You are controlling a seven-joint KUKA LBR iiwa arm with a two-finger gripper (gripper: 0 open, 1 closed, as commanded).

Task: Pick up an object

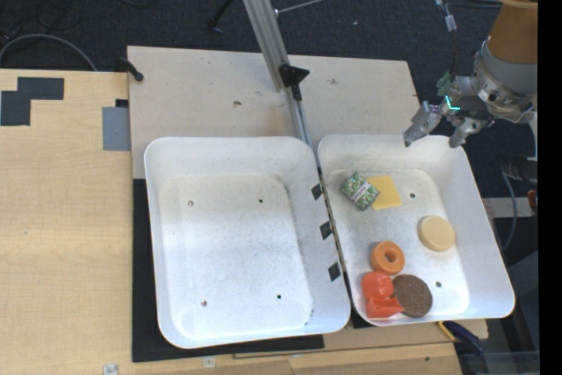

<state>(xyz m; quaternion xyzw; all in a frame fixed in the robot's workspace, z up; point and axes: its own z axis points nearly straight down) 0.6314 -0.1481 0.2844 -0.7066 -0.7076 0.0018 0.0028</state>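
Nearest the camera, at the front of the right bin (492, 228), sat a dark brown disc (412, 295) touching a red block (378, 294), with an orange ring (387, 258) just behind them. Farther back lay a pale round piece (436, 234), and near the bin's middle a yellow square (385, 192) with a small green patterned packet (358, 189) resting against its left edge. The left bin (167, 189) beside it held nothing to pick. The gripper (436, 128) hung over the right bin's far rim, well apart from every object, its two fingers spread open with nothing between them. All the pieces looked like small, light toy foods, probably stiff plastic or foam, unlikely to break. The pale round piece stood alone with free space around it, so a grasp across its width seemed the easiest; the ring and the red block were crowded together, and the flat yellow square offered little edge to catch. What the green packet was made of could not be told, and the red block's shape was partly masked by the brown disc.
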